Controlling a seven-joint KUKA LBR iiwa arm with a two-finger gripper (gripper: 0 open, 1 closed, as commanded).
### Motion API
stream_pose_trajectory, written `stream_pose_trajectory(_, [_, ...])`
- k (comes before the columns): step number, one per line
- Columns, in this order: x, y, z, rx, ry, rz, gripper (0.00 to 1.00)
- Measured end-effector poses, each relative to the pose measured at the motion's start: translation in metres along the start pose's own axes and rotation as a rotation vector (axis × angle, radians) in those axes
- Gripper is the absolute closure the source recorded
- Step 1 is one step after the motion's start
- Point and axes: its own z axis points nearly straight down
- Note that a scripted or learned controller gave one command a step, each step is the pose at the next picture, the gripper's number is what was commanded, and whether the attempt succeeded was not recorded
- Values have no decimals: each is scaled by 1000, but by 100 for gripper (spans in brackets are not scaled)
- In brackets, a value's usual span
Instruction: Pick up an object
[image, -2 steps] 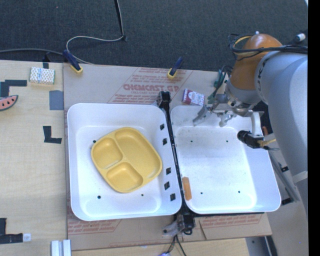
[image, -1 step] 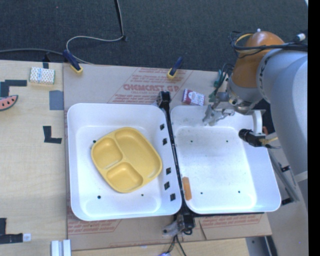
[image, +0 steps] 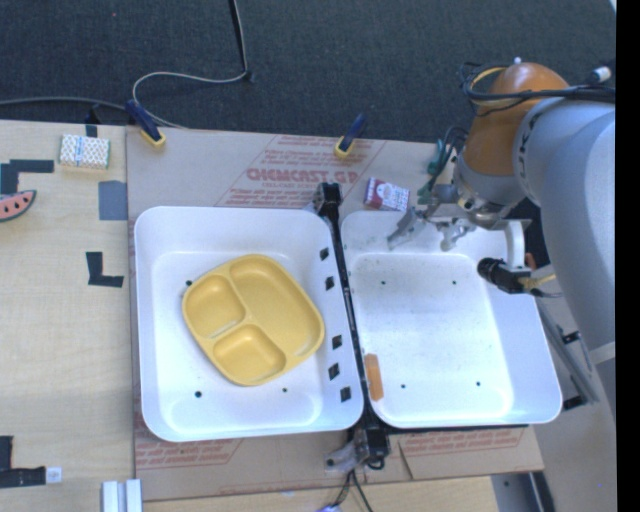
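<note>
Yellow tray (image: 253, 318) in left bin (image: 160, 235), orange piece (image: 373, 375) in right bin (image: 520, 345)

Two bins side by side, mid-frame, on a cardboard sheet (image: 290, 175) over the counter (image: 60, 300). Left bin (image: 160, 400) holds a divided tray (image: 252, 318), set at an angle near its centre. Right bin (image: 520, 390): a small stick-like object (image: 373, 376) lies against its left wall, toward the frame's lower edge. Gripper (image: 428, 232) sits over the right bin's upper rim. Small packet (image: 385, 194) on the cardboard just above that rim. Two clips, one (image: 145, 122) and another (image: 350, 136), on the cardboard's upper edge. Small block (image: 84, 152) upper left on the counter.
</note>
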Motion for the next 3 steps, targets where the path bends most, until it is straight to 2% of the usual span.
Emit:
stream_pose_trajectory(1, [1,0,-9,1,1,-1,100])
stream_pose_trajectory(2, [1,0,-9,1,1,-1,0])
stream_pose_trajectory(3, [1,0,-19,1,2,-2,100])
